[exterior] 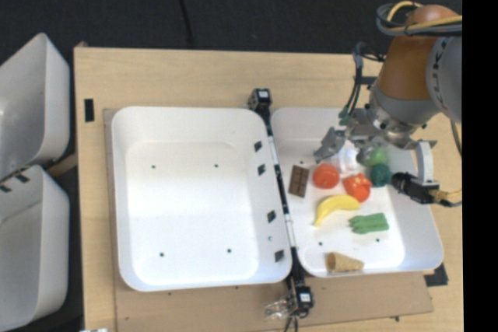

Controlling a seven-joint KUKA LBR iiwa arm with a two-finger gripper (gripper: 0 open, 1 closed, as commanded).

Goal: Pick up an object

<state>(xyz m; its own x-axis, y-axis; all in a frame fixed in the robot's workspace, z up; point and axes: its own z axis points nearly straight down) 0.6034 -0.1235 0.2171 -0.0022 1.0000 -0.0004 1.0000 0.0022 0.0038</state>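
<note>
Likely light, stiff and slick, the small red plastic tomato (326, 176) just below the gripper (352, 149), whose closure I cannot tell, wants grasping across its round middle.

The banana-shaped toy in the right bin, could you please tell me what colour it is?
Yellow: the banana shows plainly in the camera view.

A: What sits on the counter (93, 245)?
B: Two bins, side by side.
A: And in the right bin (412, 245)?
B: A block (299, 180) lies leftmost, a banana (335, 208) to its right, a wedge (343, 263) nearest the front edge.
</note>
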